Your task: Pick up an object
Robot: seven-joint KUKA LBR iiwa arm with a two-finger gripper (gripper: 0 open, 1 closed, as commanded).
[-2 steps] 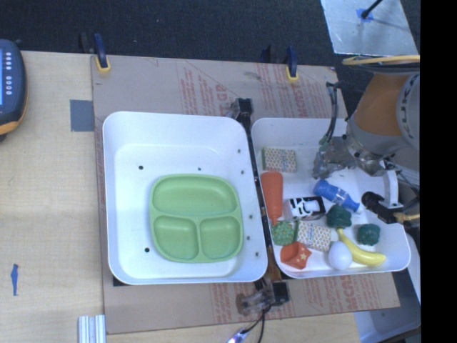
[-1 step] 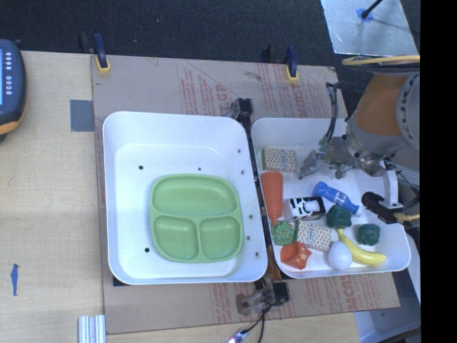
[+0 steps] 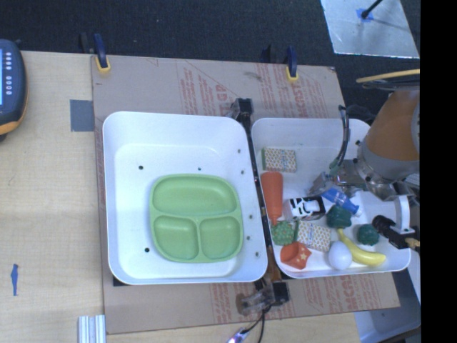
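Toys (image 3: 314,224) heaped in right bin (image 3: 300,128), near edge: small, light plastic; carrot (image 3: 271,195) long, stiff, apart, easiest across middle. Gripper (image 3: 335,191) low over blue piece (image 3: 339,199); cannot tell finger state. Green tray (image 3: 195,218) in left bin (image 3: 121,191)

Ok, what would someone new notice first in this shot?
Probably the green divided plate, alone in the middle of the left bin. Next, the colourful clutter in the right bin: an orange carrot, a yellow banana, a white egg along its near side. The grey and orange arm leans in over that bin's right edge.
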